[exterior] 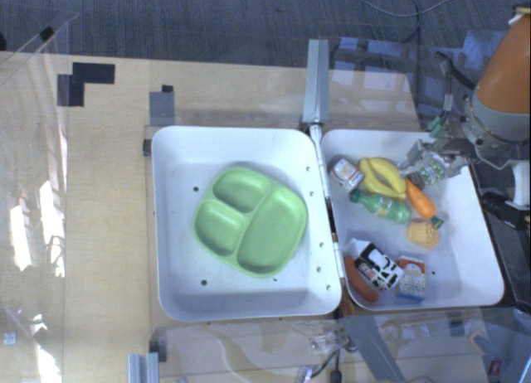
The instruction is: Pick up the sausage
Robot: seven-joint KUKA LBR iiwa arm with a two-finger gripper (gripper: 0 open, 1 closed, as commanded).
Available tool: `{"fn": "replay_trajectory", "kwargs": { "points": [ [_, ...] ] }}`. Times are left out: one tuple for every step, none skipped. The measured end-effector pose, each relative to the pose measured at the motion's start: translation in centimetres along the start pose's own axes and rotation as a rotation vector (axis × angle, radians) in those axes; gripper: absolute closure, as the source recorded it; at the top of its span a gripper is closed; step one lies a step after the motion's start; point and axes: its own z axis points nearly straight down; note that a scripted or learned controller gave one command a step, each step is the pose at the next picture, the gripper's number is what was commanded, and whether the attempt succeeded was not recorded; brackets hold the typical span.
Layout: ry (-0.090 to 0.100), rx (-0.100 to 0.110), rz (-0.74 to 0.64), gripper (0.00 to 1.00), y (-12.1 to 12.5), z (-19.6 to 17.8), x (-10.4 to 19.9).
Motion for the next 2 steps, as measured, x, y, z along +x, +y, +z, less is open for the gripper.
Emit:
{"fn": "replay_trajectory", "kwargs": {
  "points": [
    [0.001,0.002,-0.071,0.00,-5.5,11.7,4.9],
    [0.001,-0.002,0.279,0.00,-8.9,13.9,4.6]
  ]
}}
